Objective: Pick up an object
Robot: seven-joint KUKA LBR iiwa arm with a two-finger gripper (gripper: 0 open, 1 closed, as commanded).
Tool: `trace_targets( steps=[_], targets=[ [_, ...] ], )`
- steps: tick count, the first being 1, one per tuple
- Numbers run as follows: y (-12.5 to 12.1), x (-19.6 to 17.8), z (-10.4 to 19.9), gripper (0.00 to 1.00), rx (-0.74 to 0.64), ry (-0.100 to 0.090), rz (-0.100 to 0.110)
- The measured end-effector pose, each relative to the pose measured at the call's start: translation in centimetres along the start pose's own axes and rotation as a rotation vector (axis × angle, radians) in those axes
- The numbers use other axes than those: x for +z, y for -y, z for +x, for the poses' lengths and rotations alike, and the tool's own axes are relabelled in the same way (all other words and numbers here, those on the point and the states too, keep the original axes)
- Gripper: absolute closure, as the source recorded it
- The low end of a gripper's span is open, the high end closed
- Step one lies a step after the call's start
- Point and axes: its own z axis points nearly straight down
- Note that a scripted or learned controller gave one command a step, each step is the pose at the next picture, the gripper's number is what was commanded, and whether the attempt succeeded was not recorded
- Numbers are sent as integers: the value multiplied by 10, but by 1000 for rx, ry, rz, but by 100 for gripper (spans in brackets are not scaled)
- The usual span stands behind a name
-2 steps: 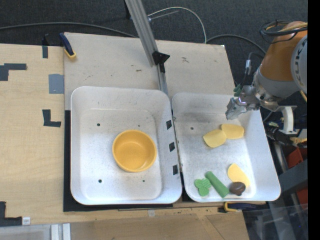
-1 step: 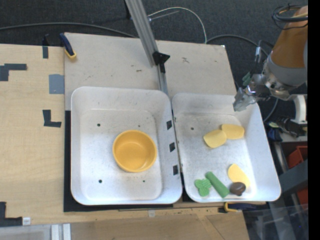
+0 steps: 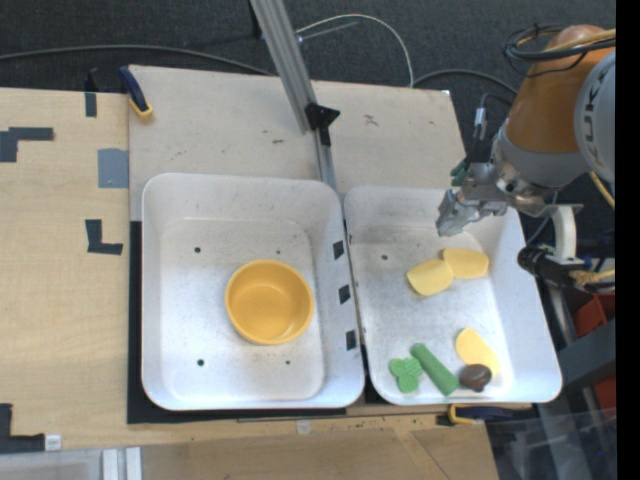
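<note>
My gripper (image 3: 452, 223) hangs over the far right part of the right bin (image 3: 385, 218), just above and left of two overlapping yellow pieces (image 3: 447, 271). Nothing shows between it and them. At the bin's near edge lie a green piece (image 3: 424, 368), a yellow oval piece (image 3: 474, 348) and a small dark brown piece (image 3: 475, 376). A yellow bowl (image 3: 268, 301) stands upright in the middle of the left bin (image 3: 180, 218).
A slanted metal pole (image 3: 290, 58) runs from the top down to the divide between the bins. Black cables (image 3: 400, 43) trail on the dark floor behind the bench. A wooden table (image 3: 50, 268) lies to the left.
</note>
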Motion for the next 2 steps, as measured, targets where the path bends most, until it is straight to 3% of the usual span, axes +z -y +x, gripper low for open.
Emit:
trace_targets(
  steps=[2],
  targets=[
    [36, 15, 113, 100, -2, -1, 2]
  ],
)
